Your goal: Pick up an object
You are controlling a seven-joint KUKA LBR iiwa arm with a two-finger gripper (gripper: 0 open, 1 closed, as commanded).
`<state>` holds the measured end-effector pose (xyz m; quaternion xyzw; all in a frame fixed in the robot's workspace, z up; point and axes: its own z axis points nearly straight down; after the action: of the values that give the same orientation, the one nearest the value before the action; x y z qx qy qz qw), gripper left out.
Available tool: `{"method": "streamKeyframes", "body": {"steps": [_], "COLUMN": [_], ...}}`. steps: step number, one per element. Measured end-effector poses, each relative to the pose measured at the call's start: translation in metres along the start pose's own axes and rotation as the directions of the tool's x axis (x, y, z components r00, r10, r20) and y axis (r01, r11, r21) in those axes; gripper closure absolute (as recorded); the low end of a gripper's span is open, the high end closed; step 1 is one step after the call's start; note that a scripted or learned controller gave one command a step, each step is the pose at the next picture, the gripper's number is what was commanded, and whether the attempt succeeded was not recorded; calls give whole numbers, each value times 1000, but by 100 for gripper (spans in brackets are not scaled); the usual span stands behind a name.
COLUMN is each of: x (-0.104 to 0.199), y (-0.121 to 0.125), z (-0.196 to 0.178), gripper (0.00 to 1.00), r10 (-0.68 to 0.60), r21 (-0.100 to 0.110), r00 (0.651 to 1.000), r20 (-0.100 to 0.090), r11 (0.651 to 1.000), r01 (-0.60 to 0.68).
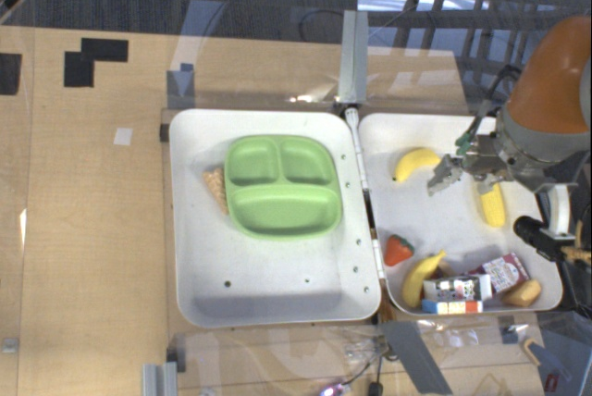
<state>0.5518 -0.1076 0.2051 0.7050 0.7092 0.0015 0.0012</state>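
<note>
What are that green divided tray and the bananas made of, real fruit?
The green tray looks like moulded plastic: uniform colour, matte sheen, rounded compartments. The bananas seem to be plastic toys, evenly yellow and smooth with no brown spots, though the view can't rule out real fruit.

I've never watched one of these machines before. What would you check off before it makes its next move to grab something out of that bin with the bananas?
1. End effector is over the right bin: ok.
2. End effector has nothing in it yet, so it is free to pick: ok.
3. A target lies close by; the nearest banana sits just beside it: ok.
4. That banana lies apart from the other things: ok.
5. End effector lined up directly above the banana: cannot tell from this slanted view.
6. Green tray in the left bin is out of the way: ok.
</note>
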Motion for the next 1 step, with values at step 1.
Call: {"method": "streamKeyframes", "body": {"steps": [1], "x": [-82], "y": [46], "z": [1], "gripper": [0], "r10": [-39], "r21": [-2], "r00": [999], "r20": [2], "r11": [999], "r01": [39]}}
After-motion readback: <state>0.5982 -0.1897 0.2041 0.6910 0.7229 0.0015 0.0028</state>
